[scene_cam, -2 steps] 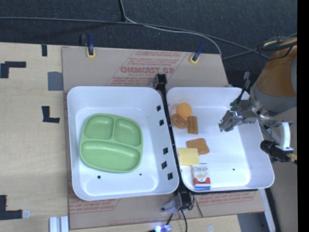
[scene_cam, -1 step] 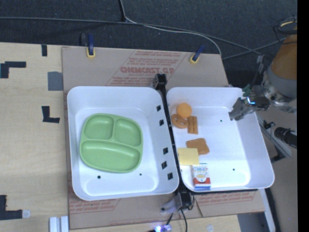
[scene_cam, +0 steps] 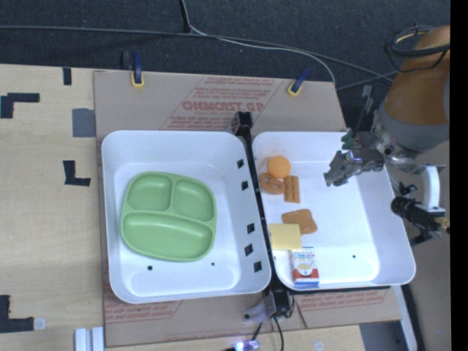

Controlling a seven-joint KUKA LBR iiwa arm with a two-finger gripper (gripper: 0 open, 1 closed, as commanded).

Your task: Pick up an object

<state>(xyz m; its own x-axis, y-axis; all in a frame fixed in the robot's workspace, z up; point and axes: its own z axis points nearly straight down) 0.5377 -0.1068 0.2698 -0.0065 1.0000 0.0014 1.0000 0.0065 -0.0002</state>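
The right bin holds an orange ball, a brown ring-shaped piece, a small brown stick, a flat brown piece, a yellow square slab and a small red and white carton. My gripper hangs over the upper right part of this bin, to the right of the orange ball and apart from every item. Nothing shows between its fingers.
The left bin holds a green divided plate. A black divider runs between the bins. Yellow clamps pin the cardboard at the back. The arm's grey body stands over the right bin's right rim.
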